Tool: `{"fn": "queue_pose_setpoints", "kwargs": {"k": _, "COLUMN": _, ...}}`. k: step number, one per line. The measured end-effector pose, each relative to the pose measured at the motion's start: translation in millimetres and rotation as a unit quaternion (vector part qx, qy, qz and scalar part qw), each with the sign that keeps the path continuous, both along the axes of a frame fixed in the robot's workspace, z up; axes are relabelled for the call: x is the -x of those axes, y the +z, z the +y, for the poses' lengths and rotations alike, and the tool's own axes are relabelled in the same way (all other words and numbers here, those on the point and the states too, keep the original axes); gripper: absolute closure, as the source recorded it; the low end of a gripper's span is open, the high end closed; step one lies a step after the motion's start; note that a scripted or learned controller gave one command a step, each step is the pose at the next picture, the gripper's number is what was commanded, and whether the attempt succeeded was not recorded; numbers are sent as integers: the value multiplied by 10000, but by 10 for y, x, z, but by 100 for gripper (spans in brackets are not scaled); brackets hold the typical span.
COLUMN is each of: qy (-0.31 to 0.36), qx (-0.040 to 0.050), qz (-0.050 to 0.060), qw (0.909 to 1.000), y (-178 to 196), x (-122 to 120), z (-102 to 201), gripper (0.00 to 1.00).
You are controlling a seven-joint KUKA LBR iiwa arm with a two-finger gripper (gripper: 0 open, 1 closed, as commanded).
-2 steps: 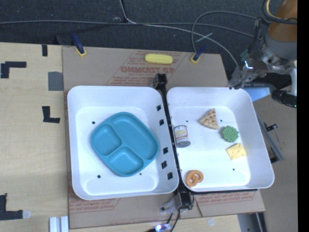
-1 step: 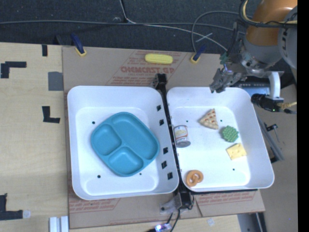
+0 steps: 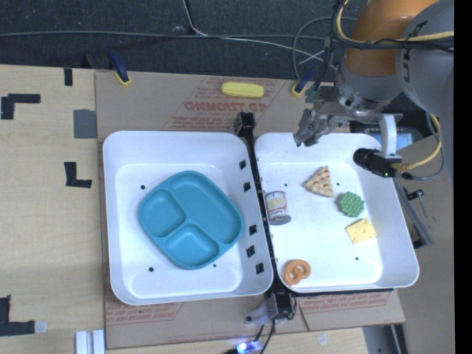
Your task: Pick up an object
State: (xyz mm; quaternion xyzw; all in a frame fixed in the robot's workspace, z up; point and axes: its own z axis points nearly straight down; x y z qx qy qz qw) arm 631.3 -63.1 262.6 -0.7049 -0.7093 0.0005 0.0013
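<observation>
The right bin point(image 3: 332, 275) holds a pizza slice point(image 3: 320, 182), a small tin can point(image 3: 276, 206), a green broccoli-like piece point(image 3: 351, 203), a yellow cheese wedge point(image 3: 361, 231) and a pretzel point(image 3: 296, 271). My gripper point(image 3: 307, 133) hangs over the bin's far edge, above and behind the pizza slice, its dark fingers pointing down and to the left. Nothing shows between the fingers. The left bin point(image 3: 122, 161) holds a blue divided plate point(image 3: 190, 218).
A yellow banana-shaped toy point(image 3: 242, 89) lies on the cardboard behind the bins. Black clips point(image 3: 245, 124) join the bins along the middle divider. Cables loop above the arm at the upper right. A blue-and-yellow clamp point(image 3: 119, 71) sits at the cardboard's far left corner.
</observation>
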Motion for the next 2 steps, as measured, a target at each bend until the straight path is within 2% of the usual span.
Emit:
{"fn": "queue_pose_setpoints", "kwargs": {"k": 1, "qy": -4, "qx": 4, "qz": -3, "qw": 10000, "y": -2, "x": -3, "z": 542, "gripper": 100}}
{"fn": "queue_pose_setpoints", "kwargs": {"k": 2, "qy": -8, "qx": 5, "qz": 5, "qw": 10000, "y": -147, "x": 13, "z": 961, "gripper": 100}}
